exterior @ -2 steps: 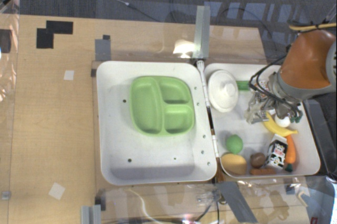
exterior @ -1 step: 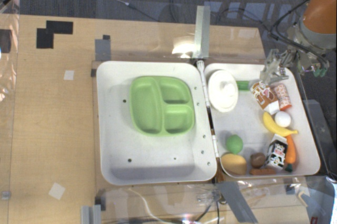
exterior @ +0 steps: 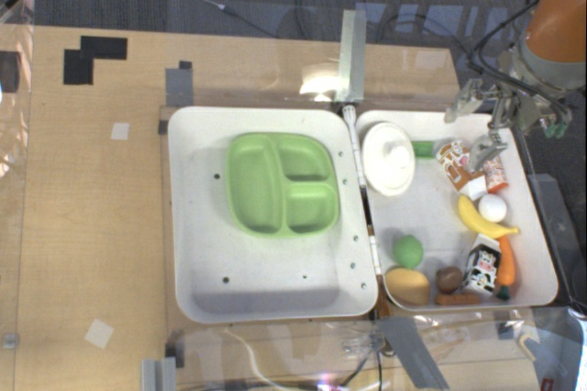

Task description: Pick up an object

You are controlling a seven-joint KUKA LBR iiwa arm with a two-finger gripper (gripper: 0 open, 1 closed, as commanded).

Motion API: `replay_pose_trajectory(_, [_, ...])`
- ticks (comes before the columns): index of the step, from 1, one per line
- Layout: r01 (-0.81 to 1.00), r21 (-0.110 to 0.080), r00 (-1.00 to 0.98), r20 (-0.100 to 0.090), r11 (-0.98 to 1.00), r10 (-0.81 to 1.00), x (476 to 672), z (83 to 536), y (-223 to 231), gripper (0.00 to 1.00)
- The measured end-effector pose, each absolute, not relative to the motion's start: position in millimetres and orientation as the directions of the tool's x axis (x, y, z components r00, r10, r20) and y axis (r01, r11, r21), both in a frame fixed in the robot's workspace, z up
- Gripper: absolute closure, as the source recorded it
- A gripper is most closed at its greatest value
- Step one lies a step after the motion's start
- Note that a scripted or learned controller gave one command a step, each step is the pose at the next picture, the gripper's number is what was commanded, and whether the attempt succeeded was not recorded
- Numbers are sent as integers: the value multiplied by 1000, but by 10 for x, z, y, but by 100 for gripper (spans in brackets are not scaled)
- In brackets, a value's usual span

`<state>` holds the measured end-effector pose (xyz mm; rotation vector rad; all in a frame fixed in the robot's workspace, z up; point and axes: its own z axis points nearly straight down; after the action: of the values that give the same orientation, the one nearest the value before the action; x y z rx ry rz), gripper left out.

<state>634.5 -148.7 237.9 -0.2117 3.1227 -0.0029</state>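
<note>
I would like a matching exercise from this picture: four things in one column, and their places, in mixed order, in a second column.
Things:
1. green tray
2. white lid
3. banana
4. milk carton

Places:
A. right bin, near corner by the carrot
B. left bin, middle
C. right bin, far left, against the divider
D. right bin, beside the white egg

Pairs: 1-B, 2-C, 3-D, 4-A
</note>
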Motion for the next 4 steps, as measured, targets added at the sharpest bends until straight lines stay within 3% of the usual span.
replay_pose_trajectory(1, [-158,2,-987,3,987,-158,6095,1296,-1808,0])
replay_pose_trajectory(2, [-153,-4,-988,-14,988,-153,5745,899,-1513,0])
replay_pose_trajectory(3, [-158,-7,-987,-24,987,-159,5785,1046,-1502,100])
replay_pose_trajectory(4, [-658,-15,-753,-11,753,-658,5851,2730,-1954,100])
